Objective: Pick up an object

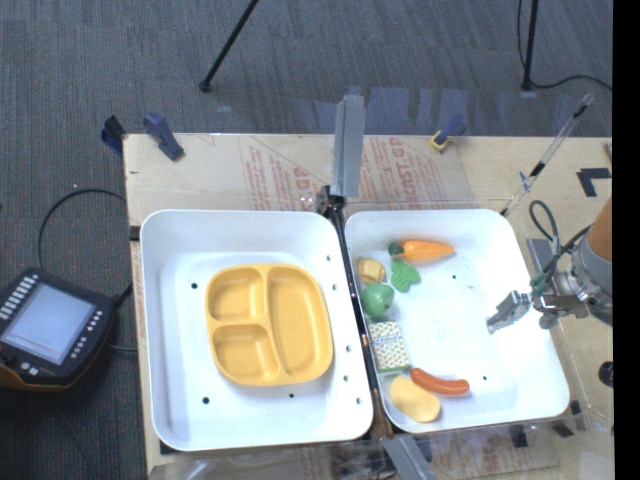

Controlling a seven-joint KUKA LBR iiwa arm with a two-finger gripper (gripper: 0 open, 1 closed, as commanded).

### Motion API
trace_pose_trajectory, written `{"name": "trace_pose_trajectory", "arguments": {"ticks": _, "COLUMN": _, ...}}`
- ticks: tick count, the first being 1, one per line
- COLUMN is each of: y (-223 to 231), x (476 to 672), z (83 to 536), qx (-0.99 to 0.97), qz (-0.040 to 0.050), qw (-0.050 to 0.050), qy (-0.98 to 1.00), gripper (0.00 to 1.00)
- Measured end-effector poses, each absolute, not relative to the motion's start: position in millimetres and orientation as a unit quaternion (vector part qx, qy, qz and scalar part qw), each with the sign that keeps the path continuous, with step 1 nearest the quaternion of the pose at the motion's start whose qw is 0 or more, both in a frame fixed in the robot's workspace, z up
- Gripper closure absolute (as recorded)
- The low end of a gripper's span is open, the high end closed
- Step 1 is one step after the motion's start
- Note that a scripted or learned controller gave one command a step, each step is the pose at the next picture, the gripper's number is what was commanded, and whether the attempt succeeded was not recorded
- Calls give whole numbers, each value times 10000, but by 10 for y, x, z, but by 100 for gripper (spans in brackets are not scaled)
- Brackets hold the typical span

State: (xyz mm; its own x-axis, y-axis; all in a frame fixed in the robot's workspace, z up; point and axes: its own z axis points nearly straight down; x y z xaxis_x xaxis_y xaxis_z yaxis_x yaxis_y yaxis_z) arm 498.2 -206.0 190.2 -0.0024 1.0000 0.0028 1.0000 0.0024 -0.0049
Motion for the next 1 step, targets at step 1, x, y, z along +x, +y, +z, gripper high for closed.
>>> {"name": "trace_pose_trajectory", "arguments": {"ticks": 1, "y": -1078, "x": 4899, "z": 1191, "qx": -7293, "qz": 28, "qw": 72, "qy": -6841, "gripper": 0}}
